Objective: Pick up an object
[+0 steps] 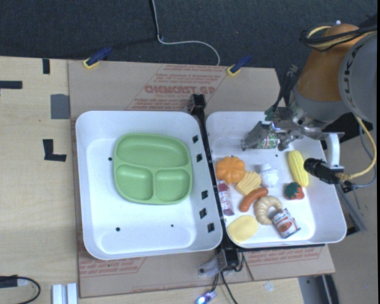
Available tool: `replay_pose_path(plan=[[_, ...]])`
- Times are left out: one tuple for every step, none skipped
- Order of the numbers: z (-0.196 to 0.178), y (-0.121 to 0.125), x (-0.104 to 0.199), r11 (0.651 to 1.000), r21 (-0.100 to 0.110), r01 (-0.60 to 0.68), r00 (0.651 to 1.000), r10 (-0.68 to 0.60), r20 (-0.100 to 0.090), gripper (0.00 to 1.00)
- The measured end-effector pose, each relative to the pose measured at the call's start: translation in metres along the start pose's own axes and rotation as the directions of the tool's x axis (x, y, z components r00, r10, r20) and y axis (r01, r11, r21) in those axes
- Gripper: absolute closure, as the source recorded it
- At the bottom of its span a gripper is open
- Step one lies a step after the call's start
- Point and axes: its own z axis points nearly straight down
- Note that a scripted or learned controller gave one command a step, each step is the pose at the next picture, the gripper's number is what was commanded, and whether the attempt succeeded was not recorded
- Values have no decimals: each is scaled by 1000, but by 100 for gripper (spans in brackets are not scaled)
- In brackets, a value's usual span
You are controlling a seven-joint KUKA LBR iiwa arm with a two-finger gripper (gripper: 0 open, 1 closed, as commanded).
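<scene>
Below, a pale wooden bench (pixel 25 189) carries a cardboard sheet (pixel 177 84) and two white bins under a dark carpeted floor (pixel 69 11). Over the right bin (pixel 323 223), the gripper (pixel 261 138) hangs at the far edge; how wide it stands I cannot tell. Just right of it, a corn cob (pixel 297 167) lies lengthwise, front to back. Left of it, the other bin (pixel 95 233) holds a green divided plate (pixel 153 168).

Grey arm low from the right, gripper (pixel 256 138) tilted leftward.
</scene>
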Motion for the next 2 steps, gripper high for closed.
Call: replay_pose_path(plan=[[72,-44,21,1000,10,-1,1000,1,-2,0],[114,-49,24,1000,-2,-1,1000,1,3,0]])
